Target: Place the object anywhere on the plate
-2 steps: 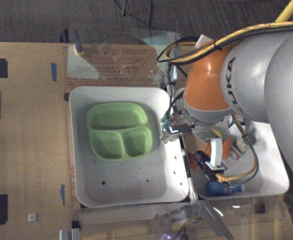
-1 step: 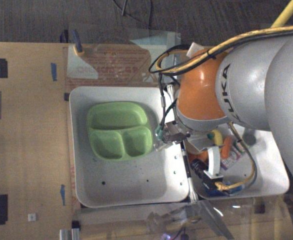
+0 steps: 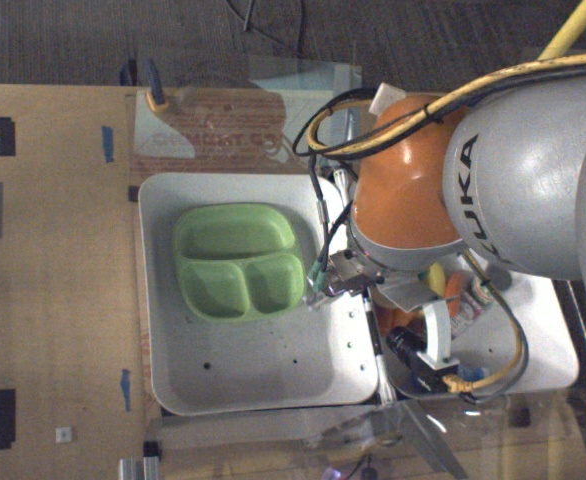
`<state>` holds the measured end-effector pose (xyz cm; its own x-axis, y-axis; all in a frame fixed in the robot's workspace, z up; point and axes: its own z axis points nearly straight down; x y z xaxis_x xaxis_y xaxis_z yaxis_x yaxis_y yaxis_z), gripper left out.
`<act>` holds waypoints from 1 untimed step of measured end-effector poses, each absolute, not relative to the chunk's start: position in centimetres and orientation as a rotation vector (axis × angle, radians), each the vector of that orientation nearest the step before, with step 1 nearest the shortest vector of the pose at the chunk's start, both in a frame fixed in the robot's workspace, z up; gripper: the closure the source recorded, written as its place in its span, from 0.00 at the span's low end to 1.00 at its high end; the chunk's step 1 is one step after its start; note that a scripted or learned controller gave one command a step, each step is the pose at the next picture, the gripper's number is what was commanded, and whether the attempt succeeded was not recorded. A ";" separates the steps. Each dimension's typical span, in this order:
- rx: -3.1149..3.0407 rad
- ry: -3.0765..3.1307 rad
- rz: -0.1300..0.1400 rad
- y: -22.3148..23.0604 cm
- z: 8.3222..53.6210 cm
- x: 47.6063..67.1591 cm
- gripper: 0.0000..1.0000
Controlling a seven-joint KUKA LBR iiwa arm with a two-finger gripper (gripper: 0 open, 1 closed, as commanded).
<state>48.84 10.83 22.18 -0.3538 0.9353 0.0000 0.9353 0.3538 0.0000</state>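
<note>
Plywood bench fills the left of the frame, with dark carpet along the top and black tape marks near the left edge. Two white bins sit side by side on it: the left bin in the middle of the frame, the right bin at the lower right, largely covered by the arm.

A green plate with three compartments lies in the upper half of the left bin. All three compartments look bare; nothing rests on the plate, so the placing is not yet done.

The arm's grey body and orange band hang over the seam between the bins and over the right bin. Below the band, the gripper is lost among brackets and cables, and I cannot tell what state it is in or whether it carries anything.

Small yellow and orange objects peek out from under the wrist in the right bin, at the middle right of the frame. One of them is probably the thing to be moved, though which one I cannot say. They appear to lie in the bin, well apart from the plate.

My reading is that the task is at an early stage: the arm is over the source bin, at or near the pick. Left to do are a secure grasp, a lift, a carry leftward across the bin wall, and a release over any compartment.
</note>
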 end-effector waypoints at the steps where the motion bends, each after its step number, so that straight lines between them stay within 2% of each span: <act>1: 1.787 2.580 0.000 -2.6 18.5 54.8 1.00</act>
